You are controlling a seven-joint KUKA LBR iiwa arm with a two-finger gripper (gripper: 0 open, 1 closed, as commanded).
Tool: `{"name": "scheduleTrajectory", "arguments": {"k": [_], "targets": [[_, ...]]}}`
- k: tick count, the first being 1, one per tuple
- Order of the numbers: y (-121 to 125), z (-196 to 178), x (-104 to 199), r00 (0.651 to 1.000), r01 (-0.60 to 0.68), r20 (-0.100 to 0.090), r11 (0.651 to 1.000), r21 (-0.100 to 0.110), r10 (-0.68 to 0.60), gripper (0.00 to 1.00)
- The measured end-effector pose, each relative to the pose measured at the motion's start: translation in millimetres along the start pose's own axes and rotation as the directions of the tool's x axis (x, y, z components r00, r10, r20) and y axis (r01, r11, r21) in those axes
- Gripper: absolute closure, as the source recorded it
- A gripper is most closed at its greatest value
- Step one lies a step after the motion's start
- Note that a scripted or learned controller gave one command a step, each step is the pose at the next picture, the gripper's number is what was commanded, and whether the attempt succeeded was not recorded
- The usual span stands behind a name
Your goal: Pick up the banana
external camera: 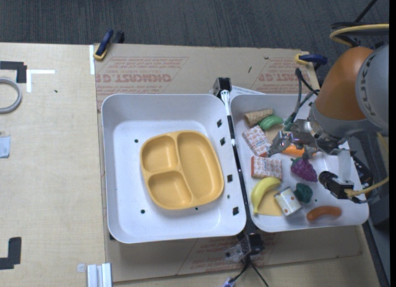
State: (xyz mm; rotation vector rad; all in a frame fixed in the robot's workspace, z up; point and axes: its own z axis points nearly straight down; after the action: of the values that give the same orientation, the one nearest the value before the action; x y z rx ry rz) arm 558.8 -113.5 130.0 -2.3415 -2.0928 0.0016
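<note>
Hand (281, 144) over right bin (356, 218), apart from banana (263, 192).

You can read one printed marking: red block lettering on the brown cardboard sheet (185, 69) under the two bins, seen upside down from this camera. It appears on the stretch behind the left bin and again on the stretch behind the right bin (279, 77). The largest line seems to read "CHEMAST CE", but the characters are too small to confirm. The finer red lines beneath it are illegible.
</note>
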Motion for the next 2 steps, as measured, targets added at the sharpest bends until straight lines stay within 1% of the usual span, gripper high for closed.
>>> {"name": "scheduleTrajectory", "arguments": {"k": [1,2], "targets": [[-27,34,18,0.998,-0.060,-0.001,0.998,-0.011,0.060,0.00],[-83,38,12,0.999,0.053,-0.001,0.999,-0.001,-0.053,0.00]]}}
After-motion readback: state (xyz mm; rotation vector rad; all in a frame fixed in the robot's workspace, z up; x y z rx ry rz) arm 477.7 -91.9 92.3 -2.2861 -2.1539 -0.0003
